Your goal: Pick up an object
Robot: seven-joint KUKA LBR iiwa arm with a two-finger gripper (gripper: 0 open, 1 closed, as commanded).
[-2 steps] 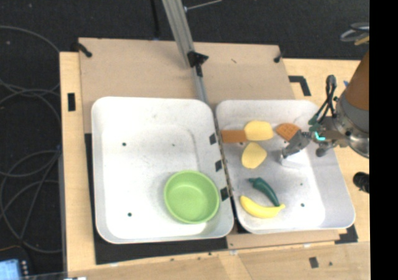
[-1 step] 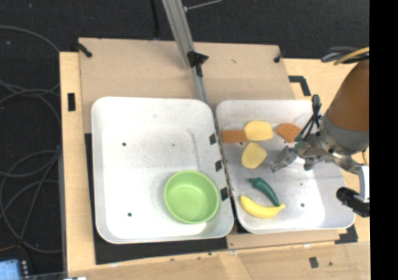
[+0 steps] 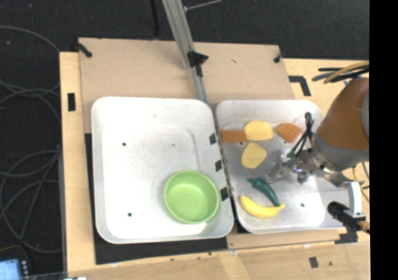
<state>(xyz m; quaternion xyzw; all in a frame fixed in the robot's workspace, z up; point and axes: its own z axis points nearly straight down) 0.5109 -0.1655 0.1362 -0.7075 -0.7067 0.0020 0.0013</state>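
Clearly hovering low over the right bin (image 3: 311,111), near its middle and toward its right wall: the tool (image 3: 292,167), hung from the grey arm (image 3: 345,132) with the orange band. Impossible to tell whether apart or together, the tips too small and dark against the cables. Nothing visibly clamped. Clustered in the right bin's left half: a yellow lemon-like piece (image 3: 258,130) near the far edge, a rounder yellow piece (image 3: 253,155) just below it, a brown block (image 3: 233,136) against the left wall, an orange waffle-like piece (image 3: 288,131) toward the far right. Nearer the front edge: a green pepper (image 3: 266,190), just beside a banana (image 3: 261,208), the two close to touching. Alone in the left bin (image 3: 124,123), near its front right corner: a green bowl (image 3: 191,196). Likeliest target, judging by closeness: the green pepper, just left of the tool. Risks from here: closing on air beside the thin pepper; nudging it into the banana instead of gripping; pinching a rounded end and squeezing it out; snagging on loose cables.
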